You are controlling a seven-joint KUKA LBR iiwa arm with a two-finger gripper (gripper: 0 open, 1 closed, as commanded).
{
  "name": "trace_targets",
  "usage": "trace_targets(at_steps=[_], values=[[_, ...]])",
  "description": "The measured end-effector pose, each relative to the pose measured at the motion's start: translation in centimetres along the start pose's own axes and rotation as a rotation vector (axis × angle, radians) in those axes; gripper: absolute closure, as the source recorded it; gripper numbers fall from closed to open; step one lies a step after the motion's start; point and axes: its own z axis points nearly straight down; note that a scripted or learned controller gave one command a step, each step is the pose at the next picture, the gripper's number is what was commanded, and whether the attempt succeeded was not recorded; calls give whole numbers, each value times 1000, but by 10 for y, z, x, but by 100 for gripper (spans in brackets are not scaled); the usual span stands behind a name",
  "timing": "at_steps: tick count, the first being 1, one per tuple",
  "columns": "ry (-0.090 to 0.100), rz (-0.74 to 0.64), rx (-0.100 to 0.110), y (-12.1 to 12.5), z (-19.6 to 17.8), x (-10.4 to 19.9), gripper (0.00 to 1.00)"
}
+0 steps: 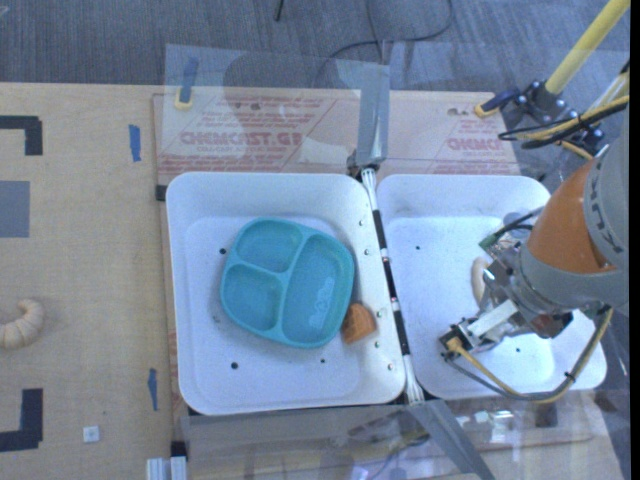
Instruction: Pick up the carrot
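The carrot point(358, 322) is a short orange piece lying in the left bin point(200, 368), tight against the right edge of a teal divided plate point(288, 281) and close to the bin's right wall. My gripper point(497, 271) hangs over the right bin point(430, 228), well to the right of the carrot and across the wall between the two bins. The grey wrist and orange band cover most of it from above. Nothing can be seen held in it.
The teal plate takes up the middle of the left bin. A pale curved croissant-like thing point(20, 323) lies on the wooden bench far left, outside the bins. Clear plastic sheets and cables sit behind the bins.
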Motion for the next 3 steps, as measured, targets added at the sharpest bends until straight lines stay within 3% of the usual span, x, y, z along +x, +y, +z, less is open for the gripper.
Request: trace_targets(at_steps=[1, 2, 3], values=[[-13, 364, 3, -42, -56, 31, 100], [-13, 431, 3, 31, -67, -26, 100], [18, 90, -26, 20, 5, -5, 100]])
